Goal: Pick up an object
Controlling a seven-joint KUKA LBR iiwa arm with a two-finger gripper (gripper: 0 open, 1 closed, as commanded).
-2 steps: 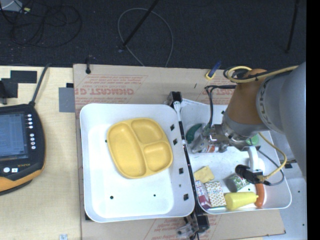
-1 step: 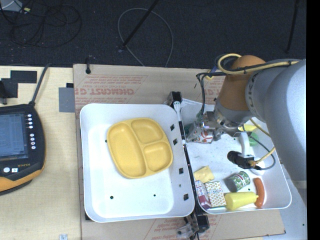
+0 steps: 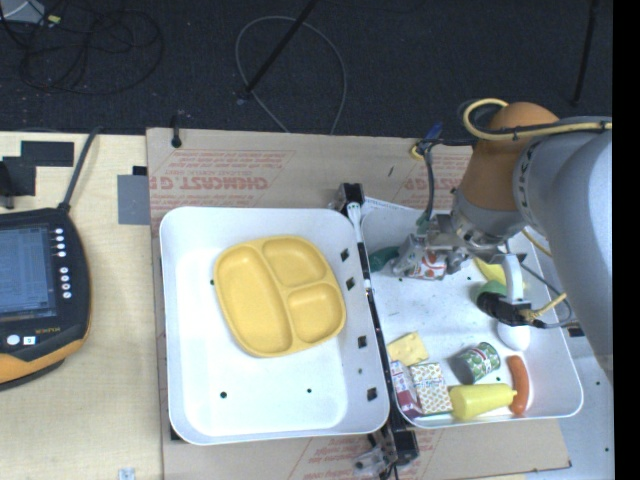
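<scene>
A grey robot arm is reaching from the right into the right bin (image 3: 560, 393), its tool (image 3: 425, 260) sitting low near the bin's far-left corner. Whether the tool is gripping anything cannot be told. A green can (image 3: 479, 360), yellow bottle (image 3: 482, 399) and sausage (image 3: 518, 382) are lying untouched at the near edge. Judging by this, nothing is lifted yet.

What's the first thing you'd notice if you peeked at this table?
The big yellow divided plate lying in the left bin jumps out first. Next comes the grey arm with its orange band, reaching down into the far end of the right bin, where small toy foods cluster at the near end, among them a green can.
</scene>
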